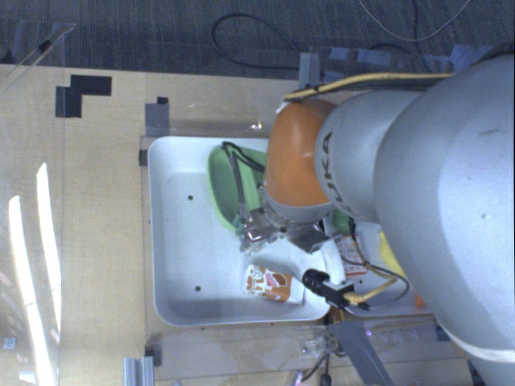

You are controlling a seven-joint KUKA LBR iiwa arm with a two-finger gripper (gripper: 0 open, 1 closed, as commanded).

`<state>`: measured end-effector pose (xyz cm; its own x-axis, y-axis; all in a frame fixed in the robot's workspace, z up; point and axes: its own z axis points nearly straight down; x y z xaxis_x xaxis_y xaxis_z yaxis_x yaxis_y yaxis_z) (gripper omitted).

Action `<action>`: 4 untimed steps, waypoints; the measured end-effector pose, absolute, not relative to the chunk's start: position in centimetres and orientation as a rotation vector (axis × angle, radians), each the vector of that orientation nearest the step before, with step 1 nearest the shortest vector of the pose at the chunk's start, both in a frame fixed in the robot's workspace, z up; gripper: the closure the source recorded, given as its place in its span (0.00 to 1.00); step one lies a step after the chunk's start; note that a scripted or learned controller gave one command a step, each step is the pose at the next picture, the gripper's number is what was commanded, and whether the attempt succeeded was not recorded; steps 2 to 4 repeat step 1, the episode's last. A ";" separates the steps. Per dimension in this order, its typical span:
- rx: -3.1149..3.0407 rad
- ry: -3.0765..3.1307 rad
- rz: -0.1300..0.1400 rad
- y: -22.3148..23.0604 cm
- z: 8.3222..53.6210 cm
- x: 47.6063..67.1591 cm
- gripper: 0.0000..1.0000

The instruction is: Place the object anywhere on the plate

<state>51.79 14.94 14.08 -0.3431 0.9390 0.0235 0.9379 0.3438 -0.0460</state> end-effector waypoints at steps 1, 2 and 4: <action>-2.048 -2.387 -0.006 6.9 18.5 51.7 1.00; -2.048 -2.387 -0.006 6.9 18.5 51.7 1.00; -2.048 -2.387 -0.006 6.9 18.5 51.7 1.00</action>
